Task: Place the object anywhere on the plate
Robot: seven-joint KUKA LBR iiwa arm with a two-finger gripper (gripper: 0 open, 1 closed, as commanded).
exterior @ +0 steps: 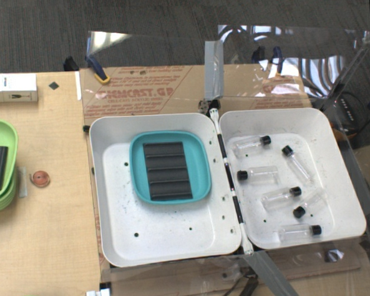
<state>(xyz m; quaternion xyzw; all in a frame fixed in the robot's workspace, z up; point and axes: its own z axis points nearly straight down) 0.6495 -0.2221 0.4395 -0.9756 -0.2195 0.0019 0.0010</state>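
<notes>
Plate (139, 172): teal, left bin (115, 230), centre frame, set as target.
Vials (252, 143): clear, black-capped, scattered in right bin (339, 222), awaiting pickup.
Gripper: state cannot be told.

The arm's colours, shape and markings cannot be told.

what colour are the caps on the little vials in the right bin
Black caps on clear vials, in the camera view.
</notes>
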